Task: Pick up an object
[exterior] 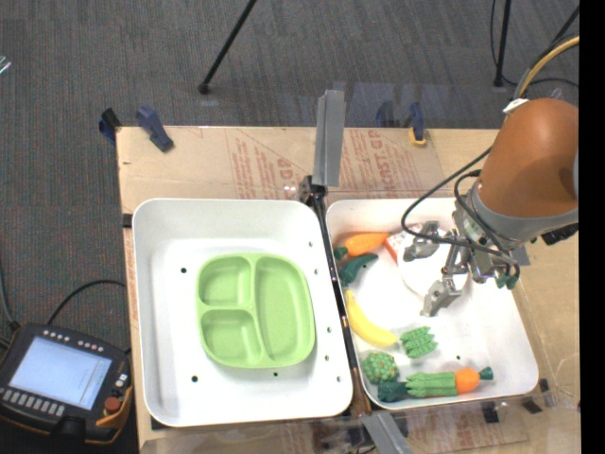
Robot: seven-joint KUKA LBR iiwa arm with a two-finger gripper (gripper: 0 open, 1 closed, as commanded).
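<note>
My gripper (440, 296) hangs over the middle of the right bin (518, 334), below the orange wrist band. Nothing shows in its grasp. Just left of it and below lies a yellow banana (367, 322). A small ridged green piece (418, 341) sits right under the gripper's tip, a short way toward the front. An orange carrot (363, 244) and a dark green vegetable (355, 269) lie at the bin's back left. A broccoli head (380, 365) and a long green-and-orange vegetable (440, 382) rest along the front wall. A white round object (416, 270) sits partly under the wrist.
The left bin (161, 253) holds a light green divided plate (255, 310). A grey divider post (329, 145) rises between the bins at the back. A teach pendant (61, 376) lies on the floor at the front left. Cables loop around the wrist.
</note>
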